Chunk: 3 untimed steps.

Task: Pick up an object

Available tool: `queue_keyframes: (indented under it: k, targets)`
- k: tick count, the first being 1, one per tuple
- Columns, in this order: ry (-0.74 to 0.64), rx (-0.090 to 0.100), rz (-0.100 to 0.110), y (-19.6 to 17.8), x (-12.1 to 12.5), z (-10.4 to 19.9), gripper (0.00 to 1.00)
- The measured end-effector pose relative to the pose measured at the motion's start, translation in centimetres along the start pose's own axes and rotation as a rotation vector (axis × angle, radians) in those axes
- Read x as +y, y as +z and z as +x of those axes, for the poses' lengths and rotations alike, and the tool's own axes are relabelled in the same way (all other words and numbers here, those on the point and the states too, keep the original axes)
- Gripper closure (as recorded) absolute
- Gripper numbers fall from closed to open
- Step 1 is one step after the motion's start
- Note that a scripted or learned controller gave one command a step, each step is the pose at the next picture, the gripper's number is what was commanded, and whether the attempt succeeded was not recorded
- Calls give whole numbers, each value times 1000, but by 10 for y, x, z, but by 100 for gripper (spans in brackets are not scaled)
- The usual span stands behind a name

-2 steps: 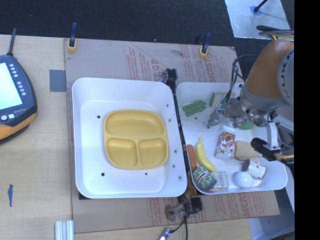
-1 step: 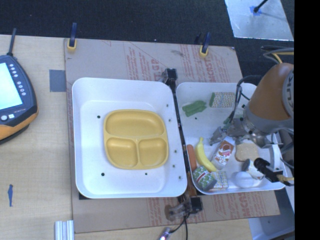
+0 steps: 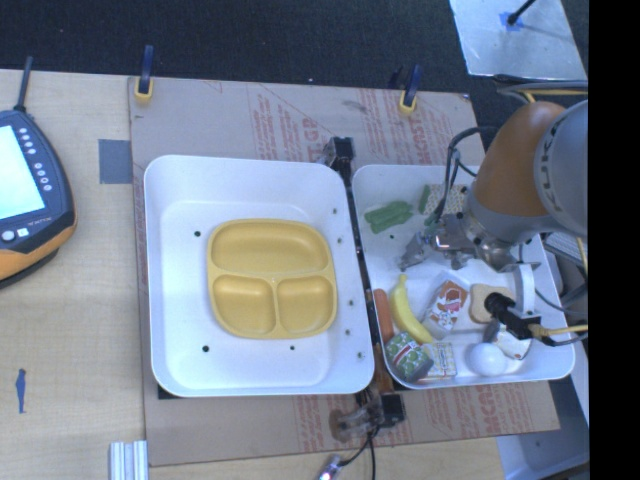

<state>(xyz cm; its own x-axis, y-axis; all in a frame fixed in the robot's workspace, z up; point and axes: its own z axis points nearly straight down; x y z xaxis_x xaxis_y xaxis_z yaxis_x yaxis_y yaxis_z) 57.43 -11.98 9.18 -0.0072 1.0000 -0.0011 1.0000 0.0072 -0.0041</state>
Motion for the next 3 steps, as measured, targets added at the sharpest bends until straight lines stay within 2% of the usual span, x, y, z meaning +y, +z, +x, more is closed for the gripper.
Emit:
queue_keyframes:
  k: [1,2,3]
  targets:
    - [1,1,1,1,-68,-14,0]
    - [-1,0,0,0,1,19,0]
    - [4,2,-2,-1,82,21,0]
